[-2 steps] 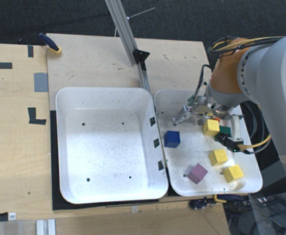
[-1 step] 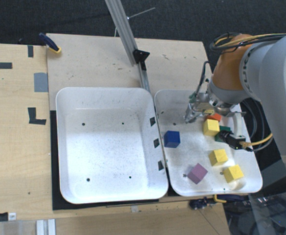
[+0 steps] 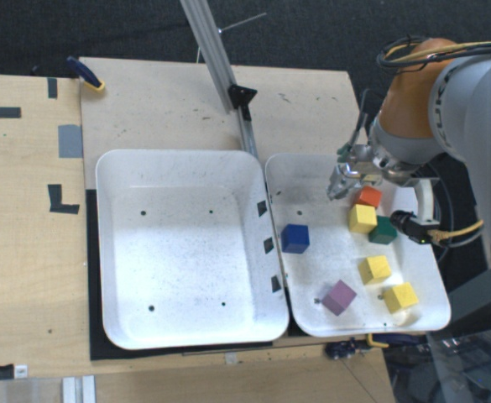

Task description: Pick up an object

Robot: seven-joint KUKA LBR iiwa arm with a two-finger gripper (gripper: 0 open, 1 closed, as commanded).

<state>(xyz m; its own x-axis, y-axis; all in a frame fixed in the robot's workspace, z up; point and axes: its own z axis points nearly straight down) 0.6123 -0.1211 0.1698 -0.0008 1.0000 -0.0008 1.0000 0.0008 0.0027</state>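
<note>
The arm comes in from the right, and its gripper (image 3: 342, 183) hangs over the upper part of the right bin (image 3: 312, 170), just above and to the left of the orange block (image 3: 369, 197). I cannot tell from here whether it is open or closed, and nothing shows held in it.

All the blocks lie in that right bin. Taking the orange block as the mark: a yellow block (image 3: 363, 218) sits touching it just below, and a green block (image 3: 383, 230) rests right beside that yellow one, lower and to the right. The blue block (image 3: 295, 238) lies well off to the lower left, near the wall shared with the left bin (image 3: 111, 225). Farther down from the orange block come a second yellow block (image 3: 376, 269), then a third yellow block (image 3: 400, 296) close to the bin's lower right corner, and a purple block (image 3: 339, 296) to the lower left of the second one.
</note>
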